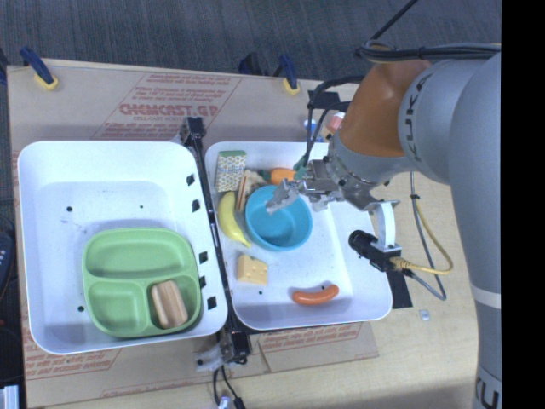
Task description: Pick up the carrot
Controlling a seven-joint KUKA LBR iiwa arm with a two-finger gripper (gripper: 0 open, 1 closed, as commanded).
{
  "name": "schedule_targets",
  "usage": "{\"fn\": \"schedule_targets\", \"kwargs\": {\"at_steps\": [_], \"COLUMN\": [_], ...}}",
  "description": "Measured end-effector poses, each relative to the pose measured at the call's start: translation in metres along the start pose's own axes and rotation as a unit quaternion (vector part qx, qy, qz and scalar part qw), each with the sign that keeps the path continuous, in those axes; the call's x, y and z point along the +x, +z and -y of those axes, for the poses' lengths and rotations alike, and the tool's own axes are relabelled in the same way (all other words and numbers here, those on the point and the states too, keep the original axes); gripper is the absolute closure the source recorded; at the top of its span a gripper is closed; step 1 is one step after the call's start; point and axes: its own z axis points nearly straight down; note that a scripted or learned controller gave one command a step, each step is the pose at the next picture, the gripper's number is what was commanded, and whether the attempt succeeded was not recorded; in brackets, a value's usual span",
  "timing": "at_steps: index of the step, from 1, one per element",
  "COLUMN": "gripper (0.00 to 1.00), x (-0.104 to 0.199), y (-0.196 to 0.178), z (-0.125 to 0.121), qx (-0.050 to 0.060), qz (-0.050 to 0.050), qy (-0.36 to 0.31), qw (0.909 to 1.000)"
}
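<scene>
The end effector (288,196) hangs over the right bin (362,301), above the far rim of a blue bowl (279,220), and whether it is wide or narrow cannot be told from this slanted view; nothing is visibly held in it. The carrot (280,175) appears to be the small orange piece lying near the far wall of the right bin, just beyond the bowl and just beside the end effector, partly hidden by the wrist hardware. I judge the step in hand to be the approach: the arm is positioned near the target but no grasp is evident. The next move calls for shifting slightly toward the bin's far edge so the carrot sits under the tool rather than the bowl rim, then descending in the tight space between bowl and bin wall. The crowding is the main difficulty: a banana (230,220) lies along the bin's left wall, a patterned packet (230,170) sits in the far left corner, and the bowl almost touches the carrot. A similar orange-red sausage (316,294) near the front edge could be mistaken for the target. A cheese wedge (251,269) lies apart nearer the front. The left bin (51,186) carries a green divided tray (128,258) with a bread roll (169,303).
</scene>
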Motion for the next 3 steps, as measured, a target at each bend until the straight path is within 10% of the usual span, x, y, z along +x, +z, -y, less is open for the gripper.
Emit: {"fn": "schedule_targets", "kwargs": {"at_steps": [1,2,3], "gripper": [0.00,0.00,1.00], "x": [-0.048,-0.062,-0.059], "y": [0.031,0.098,0.088], "z": [-0.071,-0.099,-0.097], "qx": [0.000,-0.006,0.004], "qz": [0.001,-0.001,-0.003], "qy": [0.197,0.153,0.146], "qw": [0.9803,0.9883,0.9893]}}
